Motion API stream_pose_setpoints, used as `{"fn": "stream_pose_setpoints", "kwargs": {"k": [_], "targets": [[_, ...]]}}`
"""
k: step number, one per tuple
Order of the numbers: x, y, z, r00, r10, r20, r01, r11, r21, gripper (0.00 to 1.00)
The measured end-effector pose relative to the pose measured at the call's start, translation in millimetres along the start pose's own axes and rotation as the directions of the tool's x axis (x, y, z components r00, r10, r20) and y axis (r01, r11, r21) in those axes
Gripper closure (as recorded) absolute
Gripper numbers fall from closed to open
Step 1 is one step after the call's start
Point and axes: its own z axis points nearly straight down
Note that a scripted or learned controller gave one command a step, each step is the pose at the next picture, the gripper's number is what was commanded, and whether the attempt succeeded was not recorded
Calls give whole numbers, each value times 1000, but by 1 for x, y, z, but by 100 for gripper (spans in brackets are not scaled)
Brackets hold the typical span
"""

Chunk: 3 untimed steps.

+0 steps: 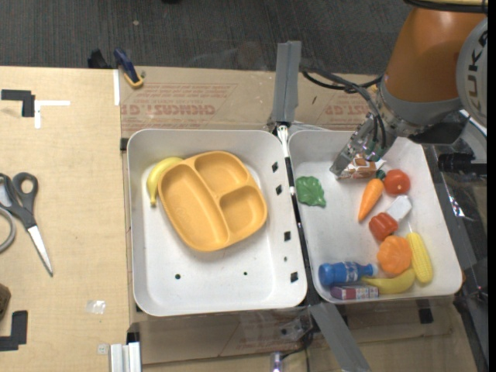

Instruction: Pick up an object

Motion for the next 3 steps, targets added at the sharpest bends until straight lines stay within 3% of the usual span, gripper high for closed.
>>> {"fn": "stream_pose_setpoints", "kwargs": {"k": [1, 2, 3], "targets": [[6, -7, 66, 998, 70, -2, -70, 998, 3, 100], [12, -90, 150, 1000, -26, -2, 26, 1000, 1, 100], [13, 20, 65, 999, -37, 0, 37, 999, -1, 100]]}}
